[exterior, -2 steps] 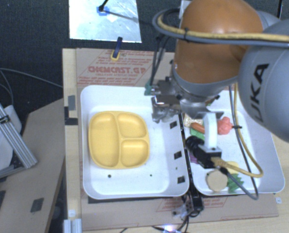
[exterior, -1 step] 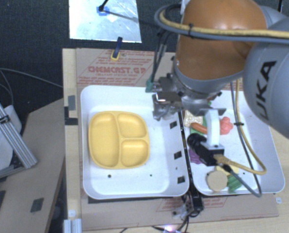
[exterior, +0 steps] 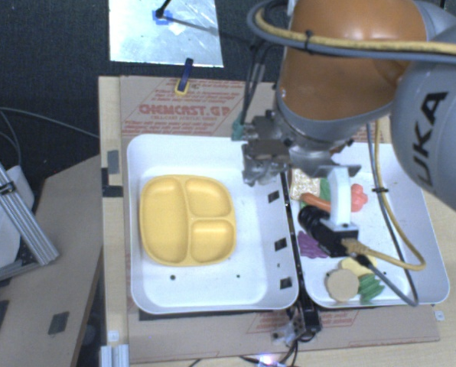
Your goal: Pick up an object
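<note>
My gripper (exterior: 262, 168) hangs low over the back of the rim between the two bins, at the left bin's right edge, with the big grey and orange wrist above it. Nothing shows between its tips. A yellow divided plate (exterior: 187, 219) lies in the left bin (exterior: 205, 295). In the right bin (exterior: 425, 245) are an orange carrot (exterior: 313, 200), a red piece (exterior: 357, 196), a purple bunch (exterior: 309, 245), a tan disc (exterior: 340, 284), a green piece (exterior: 371, 287) and a pale speckled item (exterior: 304, 182). The arm hides part of that bin.
Both bins rest on a cardboard sheet (exterior: 184, 107). Behind it lie a shiny foil sheet (exterior: 165, 21) and a small blue and yellow tool (exterior: 184, 77). An aluminium frame (exterior: 14, 214) stands at the far left of the bench.
</note>
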`<act>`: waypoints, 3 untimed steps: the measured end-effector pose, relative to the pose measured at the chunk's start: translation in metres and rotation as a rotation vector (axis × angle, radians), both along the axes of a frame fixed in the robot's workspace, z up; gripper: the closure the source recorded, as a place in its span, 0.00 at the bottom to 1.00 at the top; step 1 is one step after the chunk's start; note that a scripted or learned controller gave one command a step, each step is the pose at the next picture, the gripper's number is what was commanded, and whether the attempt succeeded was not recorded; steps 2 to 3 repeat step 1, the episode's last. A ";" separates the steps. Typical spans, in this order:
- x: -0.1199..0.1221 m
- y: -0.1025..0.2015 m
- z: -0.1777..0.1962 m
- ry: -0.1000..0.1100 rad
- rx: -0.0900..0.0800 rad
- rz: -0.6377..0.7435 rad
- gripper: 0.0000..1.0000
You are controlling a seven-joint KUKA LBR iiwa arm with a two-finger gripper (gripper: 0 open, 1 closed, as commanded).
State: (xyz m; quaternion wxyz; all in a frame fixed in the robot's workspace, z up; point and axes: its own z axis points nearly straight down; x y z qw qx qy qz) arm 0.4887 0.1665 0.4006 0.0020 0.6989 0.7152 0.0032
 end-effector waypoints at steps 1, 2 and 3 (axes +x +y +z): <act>-0.002 -0.058 -0.066 0.011 -0.005 -0.027 1.00; -0.002 -0.058 -0.066 0.011 -0.005 -0.027 1.00; -0.002 -0.058 -0.066 0.011 -0.005 -0.027 1.00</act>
